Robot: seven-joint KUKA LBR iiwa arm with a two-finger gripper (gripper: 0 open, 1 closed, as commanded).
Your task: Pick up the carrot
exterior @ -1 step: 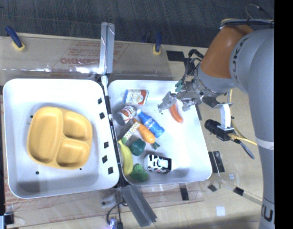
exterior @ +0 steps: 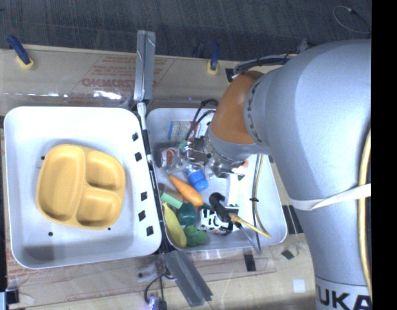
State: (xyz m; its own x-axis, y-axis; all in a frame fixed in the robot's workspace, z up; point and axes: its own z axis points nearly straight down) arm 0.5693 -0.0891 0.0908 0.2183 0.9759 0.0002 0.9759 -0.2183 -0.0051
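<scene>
Orange carrot [exterior: 186, 190] lies seemingly just below fingers [exterior: 193, 152].

A robotics lab: a large grey industrial arm with an orange band [exterior: 301, 128] reaches in from the right over a plywood tabletop [exterior: 75, 70] bearing two shallow white plastic bins [exterior: 17, 192], with blue clamps [exterior: 19, 50] on the far edge and dark carpet [exterior: 185, 8] beyond.
</scene>
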